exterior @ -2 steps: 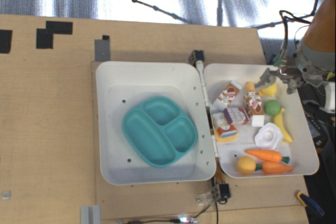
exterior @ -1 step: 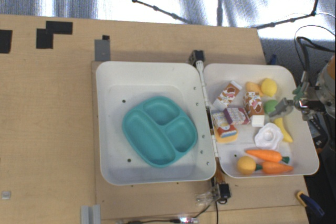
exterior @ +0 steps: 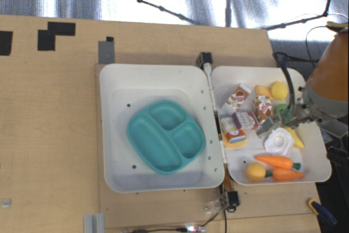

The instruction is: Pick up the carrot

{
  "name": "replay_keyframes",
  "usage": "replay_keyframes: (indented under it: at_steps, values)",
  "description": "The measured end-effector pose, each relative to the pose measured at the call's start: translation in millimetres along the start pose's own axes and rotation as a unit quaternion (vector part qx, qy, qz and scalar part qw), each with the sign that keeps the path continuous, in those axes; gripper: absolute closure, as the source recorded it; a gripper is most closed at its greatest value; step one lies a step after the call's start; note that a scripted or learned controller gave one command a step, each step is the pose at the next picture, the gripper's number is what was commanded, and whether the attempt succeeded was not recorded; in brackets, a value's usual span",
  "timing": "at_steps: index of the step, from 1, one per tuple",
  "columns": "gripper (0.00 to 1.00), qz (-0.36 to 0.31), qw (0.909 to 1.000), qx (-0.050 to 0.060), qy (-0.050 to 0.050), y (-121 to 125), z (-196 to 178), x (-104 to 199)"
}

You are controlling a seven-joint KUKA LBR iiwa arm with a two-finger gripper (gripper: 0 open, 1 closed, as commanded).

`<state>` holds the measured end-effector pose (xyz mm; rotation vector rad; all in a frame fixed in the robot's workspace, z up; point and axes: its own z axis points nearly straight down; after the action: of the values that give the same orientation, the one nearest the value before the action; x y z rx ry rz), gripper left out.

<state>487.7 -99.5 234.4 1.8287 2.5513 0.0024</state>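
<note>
Lying near the front of the right bin (exterior: 322, 172), the carrot (exterior: 275, 161) rests just above a second orange piece (exterior: 286, 174) and beside a yellow fruit (exterior: 256, 172). We see the end effector (exterior: 283, 120) poised above it, over the fried egg toy (exterior: 278, 141); we cannot tell its finger state. Our arm (exterior: 332, 76) enters from the right, wrist bent leftward. A teal plate (exterior: 166, 136) sits in the left bin (exterior: 109, 117).
</note>
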Motion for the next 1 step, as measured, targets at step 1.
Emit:
replay_keyframes:
  at_steps: [1]
  values:
    - [0.0, -0.106, 0.9944, -0.003, -0.002, -2.3, 147.7, -11.2]
